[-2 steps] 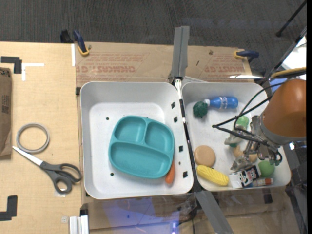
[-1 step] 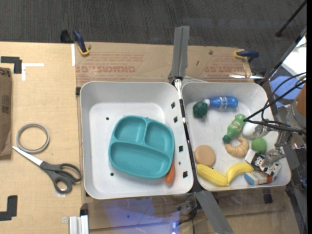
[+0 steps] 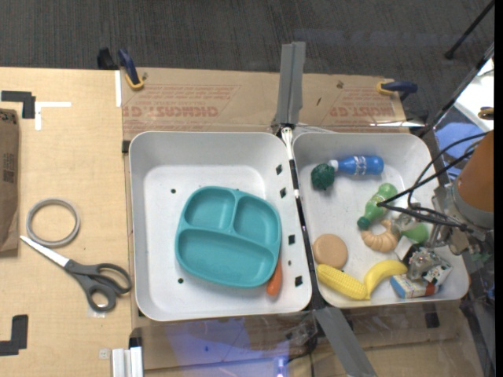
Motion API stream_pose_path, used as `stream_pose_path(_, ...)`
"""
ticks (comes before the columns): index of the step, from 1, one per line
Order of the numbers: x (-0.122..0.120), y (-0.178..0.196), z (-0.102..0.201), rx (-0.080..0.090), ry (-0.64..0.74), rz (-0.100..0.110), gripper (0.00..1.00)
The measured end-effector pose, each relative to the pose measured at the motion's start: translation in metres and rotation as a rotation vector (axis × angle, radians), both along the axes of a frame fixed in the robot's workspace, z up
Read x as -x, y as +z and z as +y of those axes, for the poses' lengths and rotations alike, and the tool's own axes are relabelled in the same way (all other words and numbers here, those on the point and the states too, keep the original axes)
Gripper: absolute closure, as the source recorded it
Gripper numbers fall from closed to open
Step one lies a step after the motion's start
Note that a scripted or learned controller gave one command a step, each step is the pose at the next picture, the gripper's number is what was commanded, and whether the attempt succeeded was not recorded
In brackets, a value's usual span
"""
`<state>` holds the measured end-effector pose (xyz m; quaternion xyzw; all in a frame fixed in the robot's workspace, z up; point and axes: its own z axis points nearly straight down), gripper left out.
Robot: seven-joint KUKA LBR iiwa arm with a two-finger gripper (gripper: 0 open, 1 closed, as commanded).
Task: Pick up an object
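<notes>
The gripper [image 3: 427, 267] is sitting low at the right side of the right bin [image 3: 354, 141], just right of the banana [image 3: 387, 272], and it is too small and cluttered with cables to show how it is set or whether anything is in it, so I cannot tell. Judging from that spot, the arm is working the crowded right edge, where most candidates are lying. Taking the banana as the landmark: the corn cob [image 3: 343, 282] is lying touching its left end, the round tan piece [image 3: 330, 250] is resting up and left of it, a croissant-like toy [image 3: 381, 238] is sitting just above it, and green pieces [image 3: 379, 203] are stacking further above, with the blue bottle [image 3: 358, 166] and the dark green toy [image 3: 322, 177] well above near the far wall. A small boxy item [image 3: 409, 287] is lying just right of the banana, close under the gripper. Things are likely bunching here because the shallow walls are stopping them from sliding out. Well left of the banana, in the left bin [image 3: 149, 226], a teal divided plate [image 3: 229, 236] is lying flat, with an orange carrot-like piece [image 3: 274, 281] wedging against its right rim. On the surface further left, scissors [image 3: 86, 276] and a tape roll [image 3: 53, 221] are lying apart from the work.
</notes>
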<state>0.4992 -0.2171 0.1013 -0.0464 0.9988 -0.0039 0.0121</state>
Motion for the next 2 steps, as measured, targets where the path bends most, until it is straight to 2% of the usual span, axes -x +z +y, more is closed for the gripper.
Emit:
stream_pose_path(1,0.001,-0.001,0.010,-0.002,-0.140,-0.002,0.00)
stream_pose_path(2,-0.031,-0.008,-0.004,-0.008,-0.143,0.018,0.00)
